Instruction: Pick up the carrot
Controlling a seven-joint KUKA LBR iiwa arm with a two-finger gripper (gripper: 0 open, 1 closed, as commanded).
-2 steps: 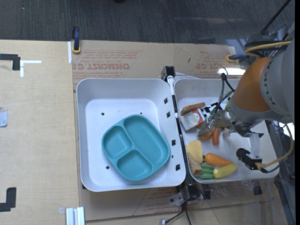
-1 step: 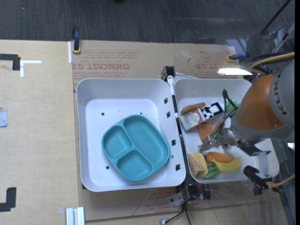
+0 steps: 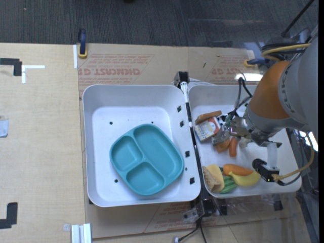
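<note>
so the arm [image 3: 283, 92] comes in from the right and bends down over the right bin [image 3: 289, 151], grey body with that orange band sitting just above the wrist. the pincer [image 3: 230, 131] is low in the bin's upper left part, right in the pile of play food there. honestly can't tell if it's clenched or released, the metal bits blur into the stuff around it.

the carrot [image 3: 233, 146] is the small orange stick lying just below the pincer tip, roughly upright in the view and tilted a little. it's touching or nearly touching the pincer, but i can't say it's between anything, so not calling it held. a brownish orange piece [image 3: 221, 147] sits right beside it on the left.

other stuff in the same bin: a sausage-looking thing [image 3: 208, 116] along the top, a small white packet [image 3: 205, 131] just under it, and down at the bottom a banana [image 3: 248, 179], an orange wedge [image 3: 237, 169] on top of it, something green [image 3: 229, 185] and a yellow corn-ish chunk [image 3: 213, 177] by the left wall.

left bin [image 3: 96, 151] holds a teal divided plate [image 3: 146, 159] with three compartments, sitting at an angle. both bins rest on cardboard on the table [image 3: 40, 151]. a black cable [image 3: 283, 175] loops off the wrist.
</note>
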